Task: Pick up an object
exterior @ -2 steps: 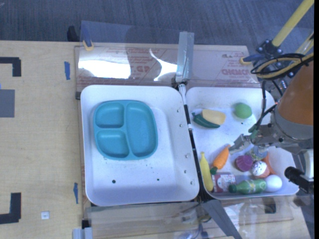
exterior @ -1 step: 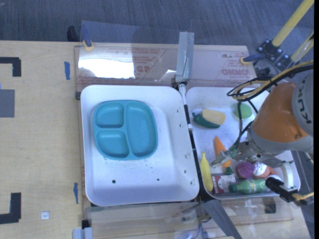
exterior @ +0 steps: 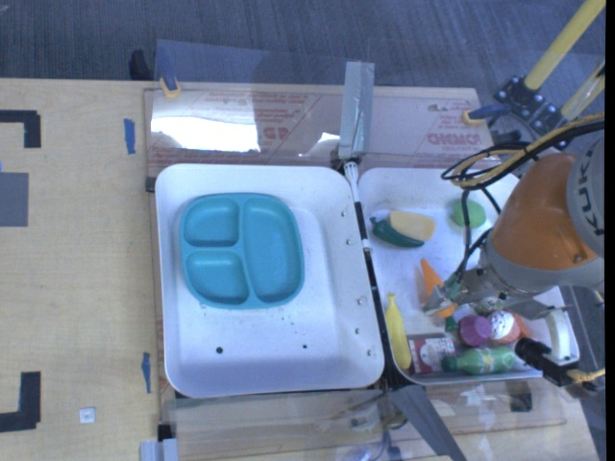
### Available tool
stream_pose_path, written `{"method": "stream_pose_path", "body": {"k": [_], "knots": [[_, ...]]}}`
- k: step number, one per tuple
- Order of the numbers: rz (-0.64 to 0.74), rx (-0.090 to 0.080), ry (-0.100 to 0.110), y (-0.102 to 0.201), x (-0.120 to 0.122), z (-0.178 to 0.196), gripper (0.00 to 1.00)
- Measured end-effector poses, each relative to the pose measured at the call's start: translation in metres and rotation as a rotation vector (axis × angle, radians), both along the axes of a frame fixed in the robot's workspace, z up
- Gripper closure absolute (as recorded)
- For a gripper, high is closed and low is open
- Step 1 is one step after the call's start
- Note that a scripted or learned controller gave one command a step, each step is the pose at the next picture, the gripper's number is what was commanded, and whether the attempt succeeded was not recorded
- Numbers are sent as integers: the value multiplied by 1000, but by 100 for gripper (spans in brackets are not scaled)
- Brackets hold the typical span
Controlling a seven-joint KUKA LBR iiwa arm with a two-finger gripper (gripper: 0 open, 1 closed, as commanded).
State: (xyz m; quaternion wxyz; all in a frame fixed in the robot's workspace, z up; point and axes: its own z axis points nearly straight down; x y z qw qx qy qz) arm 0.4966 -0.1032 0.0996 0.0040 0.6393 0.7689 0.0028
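Nearest you, the front edge of the right bin is crowded: a green bottle-like item lies flat along the front wall, touching a small packet with a red label at its left end. Just behind them sit a purple round piece and a white-and-orange speckled piece, touching each other. A yellow banana-shaped thing lies along the bin's left wall, next to the divider between the bins.

Your end effector is low over that cluster, just left of the purple piece, and an orange carrot-like item is right beside it. You cannot tell how wide it is open or whether it has anything; the wrist and cables hide it. The orange band and grey arm body cover the right half of that bin.

Further back in the right bin, a yellow wedge resting on a dark green piece lies near the divider, well apart from a green round item partly hidden behind the arm.

In the left bin you see a blue divided plate with three compartments, set toward the back left, nothing on it. A few dark specks dot the bin floor in front of it.

Behind both bins, a clear panel with red print runs along the wooden surface, and a grey taped post stands at the divider.
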Motion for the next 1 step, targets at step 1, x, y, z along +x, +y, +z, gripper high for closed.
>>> {"method": "stream_pose_path", "body": {"k": [1], "knots": [[-68,3,1,60,78,88,100]]}}
